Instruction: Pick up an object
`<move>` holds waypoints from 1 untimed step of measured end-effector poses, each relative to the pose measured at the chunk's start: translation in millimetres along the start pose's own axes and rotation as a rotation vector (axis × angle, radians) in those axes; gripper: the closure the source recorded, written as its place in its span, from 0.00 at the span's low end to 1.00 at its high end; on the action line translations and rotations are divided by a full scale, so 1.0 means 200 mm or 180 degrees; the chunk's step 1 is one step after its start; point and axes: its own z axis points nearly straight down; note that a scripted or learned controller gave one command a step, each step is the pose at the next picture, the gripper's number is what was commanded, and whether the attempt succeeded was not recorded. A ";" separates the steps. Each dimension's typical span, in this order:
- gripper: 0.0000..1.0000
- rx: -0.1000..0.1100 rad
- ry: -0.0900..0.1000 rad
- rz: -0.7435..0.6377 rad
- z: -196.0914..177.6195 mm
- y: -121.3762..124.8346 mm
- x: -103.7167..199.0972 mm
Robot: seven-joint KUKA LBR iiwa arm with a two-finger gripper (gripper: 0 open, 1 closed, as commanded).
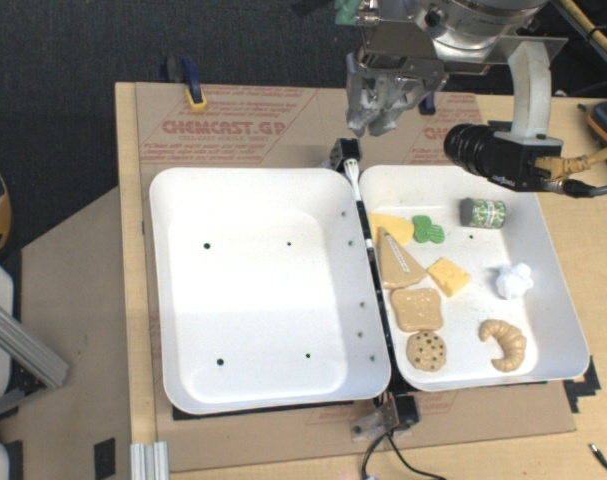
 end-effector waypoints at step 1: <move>1.00 -0.0007 -0.0008 0.0053 0.00 -0.18 -0.54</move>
